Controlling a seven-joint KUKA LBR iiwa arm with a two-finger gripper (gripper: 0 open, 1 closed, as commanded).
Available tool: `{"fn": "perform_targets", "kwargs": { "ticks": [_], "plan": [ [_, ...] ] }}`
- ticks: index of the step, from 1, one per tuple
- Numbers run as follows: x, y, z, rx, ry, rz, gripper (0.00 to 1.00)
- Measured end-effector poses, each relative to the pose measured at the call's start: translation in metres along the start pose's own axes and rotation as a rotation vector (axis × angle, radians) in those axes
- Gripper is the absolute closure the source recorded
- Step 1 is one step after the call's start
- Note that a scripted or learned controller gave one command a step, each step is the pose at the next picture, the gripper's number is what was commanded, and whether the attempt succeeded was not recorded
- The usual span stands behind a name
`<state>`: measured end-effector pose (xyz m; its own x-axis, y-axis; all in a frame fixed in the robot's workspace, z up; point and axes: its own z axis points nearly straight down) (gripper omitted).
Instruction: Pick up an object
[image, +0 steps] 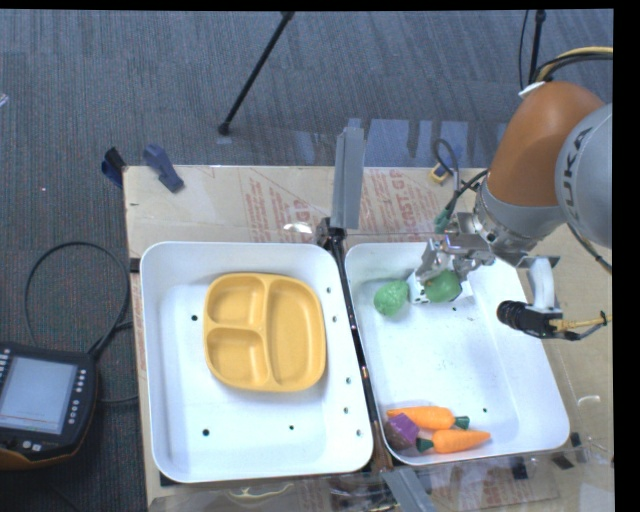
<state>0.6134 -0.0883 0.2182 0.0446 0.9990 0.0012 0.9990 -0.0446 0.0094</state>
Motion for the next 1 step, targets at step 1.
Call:
{"fn": "perform_targets", "kwargs": {
  "ticks": [1],
  "plan": [
    [-0.0291,-0.0036,0.0707,0.019,-0.002,0.274,1.0]
  ]
}}
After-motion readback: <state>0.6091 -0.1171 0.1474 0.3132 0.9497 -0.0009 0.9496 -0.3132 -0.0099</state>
